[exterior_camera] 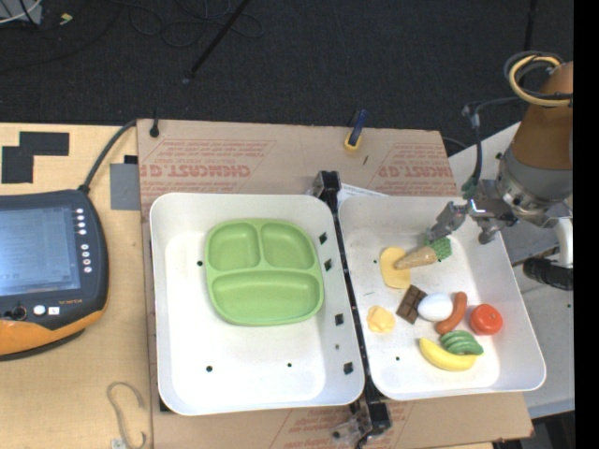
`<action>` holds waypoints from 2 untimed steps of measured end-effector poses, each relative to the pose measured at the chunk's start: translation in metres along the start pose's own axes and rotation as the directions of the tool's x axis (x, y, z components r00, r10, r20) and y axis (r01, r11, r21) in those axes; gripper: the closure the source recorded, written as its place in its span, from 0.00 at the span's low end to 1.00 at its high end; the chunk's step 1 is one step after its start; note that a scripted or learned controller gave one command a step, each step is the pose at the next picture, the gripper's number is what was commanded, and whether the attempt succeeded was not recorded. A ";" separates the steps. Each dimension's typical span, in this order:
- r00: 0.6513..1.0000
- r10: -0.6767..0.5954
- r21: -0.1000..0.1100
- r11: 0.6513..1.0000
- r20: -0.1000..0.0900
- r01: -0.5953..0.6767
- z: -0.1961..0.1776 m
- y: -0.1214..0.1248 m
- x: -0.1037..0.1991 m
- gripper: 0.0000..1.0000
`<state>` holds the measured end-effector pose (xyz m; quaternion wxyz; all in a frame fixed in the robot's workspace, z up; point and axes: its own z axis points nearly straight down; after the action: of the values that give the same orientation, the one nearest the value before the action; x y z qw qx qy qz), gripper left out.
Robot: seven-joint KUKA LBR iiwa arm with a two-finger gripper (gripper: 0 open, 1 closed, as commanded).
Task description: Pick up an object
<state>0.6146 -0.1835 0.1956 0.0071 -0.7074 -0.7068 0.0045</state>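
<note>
The right bin (524, 363) holds several toy foods. A tan cone with a green tip (421, 254) lies across a yellow disc (390, 269). Below them sit a brown chocolate bar (410, 304), a white egg (434, 307), a red sausage (452, 312), a tomato (486, 320), a banana (443, 356) with a green piece (462, 342) on it, and a yellow cheese chunk (380, 319). My gripper (445, 225) hangs at the bin's upper right, just above the cone's green end. I see nothing held in it.
A green divided plate (264, 271) lies in the left bin (178, 363). A black divider with clips (341, 288) runs between the bins. A teach pendant (42, 265) rests at the far left of the bench. The arm's grey and orange body (538, 148) stands over the right edge.
</note>
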 end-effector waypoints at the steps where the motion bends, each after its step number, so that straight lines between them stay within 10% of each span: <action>1: 1.000 -0.002 -0.013 1.000 0.003 0.002 -0.009 0.003 0.000 0.00; 2: 1.000 -0.002 -0.009 1.000 0.002 0.002 0.041 0.000 -0.007 0.00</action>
<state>0.6135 -0.1906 0.1547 0.0029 -0.7066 -0.7076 0.0019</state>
